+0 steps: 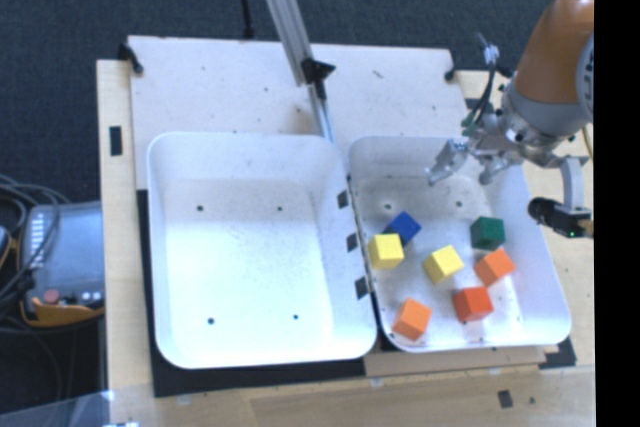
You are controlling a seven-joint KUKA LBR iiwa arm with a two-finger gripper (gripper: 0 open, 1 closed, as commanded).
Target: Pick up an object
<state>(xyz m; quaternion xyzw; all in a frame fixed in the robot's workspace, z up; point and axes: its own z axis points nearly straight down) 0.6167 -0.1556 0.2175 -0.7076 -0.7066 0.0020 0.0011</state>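
In the right bin [540,315] lie several small blocks: a blue one [403,226], two yellow ones [386,250] [442,264], a green one [487,233], two orange ones [494,266] [412,318] and a red one [472,303]. My gripper [464,166] hangs over the bin's far part, above and behind the blocks. Its two fingers are spread apart with nothing between them. The green block is the closest to it, a little nearer the camera and to the right.
The left bin [250,245] stands beside the right one. A slanted metal rail [285,10] reaches down to the gap between the bins at their far edge. A white board [230,85] lies behind both bins.
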